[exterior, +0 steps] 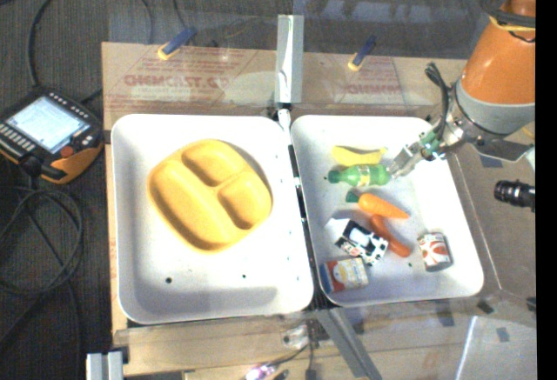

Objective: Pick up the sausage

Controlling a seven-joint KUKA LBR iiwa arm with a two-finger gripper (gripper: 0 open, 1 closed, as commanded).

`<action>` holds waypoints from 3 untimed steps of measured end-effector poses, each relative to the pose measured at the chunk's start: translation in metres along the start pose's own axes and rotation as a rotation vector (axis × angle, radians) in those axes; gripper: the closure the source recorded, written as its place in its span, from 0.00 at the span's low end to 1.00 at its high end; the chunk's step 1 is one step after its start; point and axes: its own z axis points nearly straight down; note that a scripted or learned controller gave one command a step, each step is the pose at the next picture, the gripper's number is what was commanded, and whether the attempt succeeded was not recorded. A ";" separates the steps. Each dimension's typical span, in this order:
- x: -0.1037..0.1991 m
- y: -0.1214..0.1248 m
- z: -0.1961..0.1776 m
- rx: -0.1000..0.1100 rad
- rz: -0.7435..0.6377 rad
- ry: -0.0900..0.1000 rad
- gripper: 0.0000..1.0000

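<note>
**Arm low over the right bin, sausage not yet taken**

The gripper reaches in at a slant from the right, its tip just beside the green bottle and the yellow banana at the far side of the right bin. Whether the fingers are parted or clenched cannot be told; they are small and blurred against the bottle's end, and nothing can be seen held between them.

The sausage, as best can be judged, is the slim orange-red piece lying slantwise near the bin's middle, just below the carrot and touching the black-and-white carton. It lies apart from the tip, so the pick seems not yet begun. The crowding matters: carrot and carton hem it in, leaving little room for a clean approach.

A small can and a red-labelled packet lie near the bin's front. The left bin holds a yellow divided plate. The arm's orange band is cut off at the edge.
</note>
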 end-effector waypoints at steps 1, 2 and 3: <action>-0.016 0.026 0.010 0.001 -0.041 -0.001 1.00; -0.013 -0.048 0.018 0.001 -0.055 0.000 1.00; -0.005 0.017 -0.011 -0.001 -0.196 -0.001 1.00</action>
